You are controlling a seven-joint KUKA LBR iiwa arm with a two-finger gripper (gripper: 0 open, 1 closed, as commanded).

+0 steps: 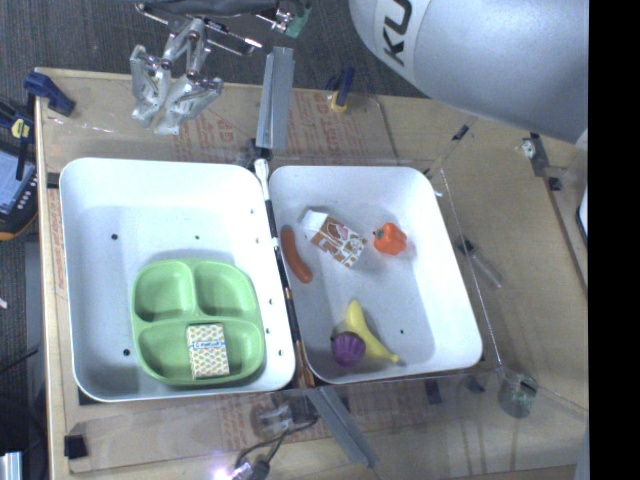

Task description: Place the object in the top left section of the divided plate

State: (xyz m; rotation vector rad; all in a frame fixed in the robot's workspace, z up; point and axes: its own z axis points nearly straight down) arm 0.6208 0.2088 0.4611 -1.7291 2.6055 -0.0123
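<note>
Plate: green divided plate (199, 320) in left bin (90, 228), patterned card packet (208, 351) in its bottom section
Right bin (420, 203): sausage (296, 256), carton (335, 239), orange veg (390, 239), banana (366, 334), purple item (347, 348)
Arm (480, 38): top right, above bench

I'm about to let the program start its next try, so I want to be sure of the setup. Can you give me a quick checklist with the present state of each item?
1. Divided plate sits flat in the left bin: ok.
2. Top left section of the plate holds nothing: ok.
3. Bottom section of the plate is free: not ok, a patterned card lies in it.
4. Things to pick lie in the right bin: ok; sausage, carton, orange pepper, banana and purple piece are there.
5. Things lie apart for a clean grasp: not ok for the banana and purple piece, which touch.
6. Tool state: cannot tell.
</note>
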